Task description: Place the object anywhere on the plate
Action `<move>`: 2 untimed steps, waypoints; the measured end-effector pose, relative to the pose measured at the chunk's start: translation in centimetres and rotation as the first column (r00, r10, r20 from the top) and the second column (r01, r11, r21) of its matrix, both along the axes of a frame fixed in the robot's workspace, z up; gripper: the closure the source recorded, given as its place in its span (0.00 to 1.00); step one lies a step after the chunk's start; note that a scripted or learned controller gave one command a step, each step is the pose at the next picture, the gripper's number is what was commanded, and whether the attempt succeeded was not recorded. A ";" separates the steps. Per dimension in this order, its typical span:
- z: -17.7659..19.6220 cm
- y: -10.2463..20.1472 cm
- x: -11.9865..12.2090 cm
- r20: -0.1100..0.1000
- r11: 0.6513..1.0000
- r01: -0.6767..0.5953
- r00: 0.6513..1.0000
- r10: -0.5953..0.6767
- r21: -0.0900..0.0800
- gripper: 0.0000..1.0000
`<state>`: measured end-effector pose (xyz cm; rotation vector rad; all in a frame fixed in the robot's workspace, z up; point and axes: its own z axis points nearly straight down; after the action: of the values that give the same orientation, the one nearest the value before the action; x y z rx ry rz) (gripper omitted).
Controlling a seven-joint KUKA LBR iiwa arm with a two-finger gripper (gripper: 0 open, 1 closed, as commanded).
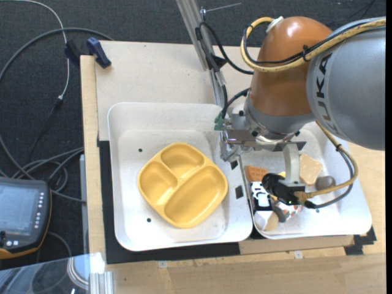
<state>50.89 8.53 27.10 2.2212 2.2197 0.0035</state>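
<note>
Judging from how things lie, the job is in its opening stage: the yellow plate (182, 185), with its three compartments, sits bare in the left bin (114, 141), and nothing has been set on it. The arm (288, 72) hangs over the right bin (362, 217), where the loose things are: an orange piece (255, 172) near the dividing wall, a tan block (310, 168), a brown rounded thing (325, 181) just beside the block, and a small speckled thing (288, 214) toward the front. The gripper (260, 144) is low over the orange piece, but the wrist covers it from above, so I cannot tell whether it is spread or closed, nor whether it has anything. Which of these is the object to move is not clear. Left to do, as I read it: secure one thing, lift it, carry it across the wall, and release it on the plate.
</note>
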 end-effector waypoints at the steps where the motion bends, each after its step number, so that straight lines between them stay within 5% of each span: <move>1: -4.8 -2.3 8.8 -0.001 1.000 0.003 1.000 -0.003 -0.003 1.00; 2: -7.4 -9.7 7.6 -0.008 1.000 0.007 1.000 -0.007 -0.002 1.00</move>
<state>58.51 -1.19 19.69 2.2325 2.2148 -0.0082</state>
